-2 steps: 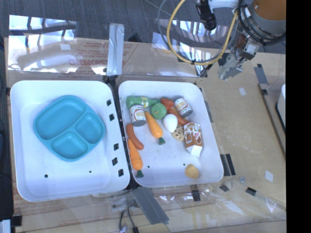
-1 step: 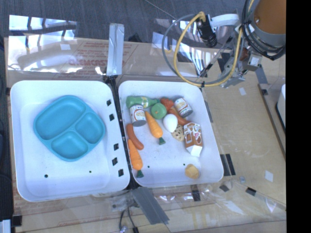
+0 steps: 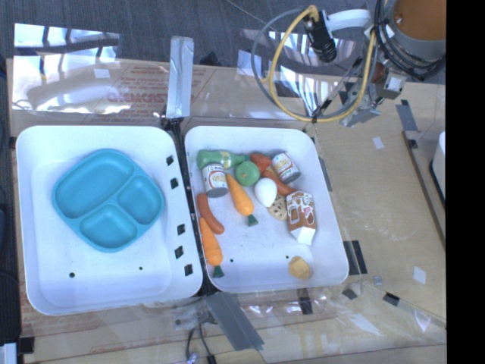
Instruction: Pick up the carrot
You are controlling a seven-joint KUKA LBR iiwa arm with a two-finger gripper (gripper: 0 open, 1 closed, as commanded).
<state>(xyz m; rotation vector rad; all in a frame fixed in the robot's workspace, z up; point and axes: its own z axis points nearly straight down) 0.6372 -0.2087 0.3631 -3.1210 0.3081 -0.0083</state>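
Observation:
Two toy carrots lie in the right bin (image 3: pixel 261 260). One carrot (image 3: pixel 239 195) is in the middle, orange with its green end toward the front, touching a white egg (image 3: pixel 265 192). The other carrot (image 3: pixel 210 245) lies along the bin's left wall, its green tip near the front corner. My gripper (image 3: pixel 369 101) hangs above the bench beyond the bin's far right corner, amid yellow and black cables and well apart from both carrots. The arm's orange band (image 3: pixel 420 6) is at the top right.
Sharing the right bin are two small cans (image 3: pixel 216 179) (image 3: pixel 286 167), a green ball (image 3: pixel 246 173), a red sausage (image 3: pixel 210 212), a cookie (image 3: pixel 276 208), a carton (image 3: pixel 301 212) and a brown nugget (image 3: pixel 300 267). The left bin (image 3: pixel 45 279) holds a blue divided plate (image 3: pixel 108 198).

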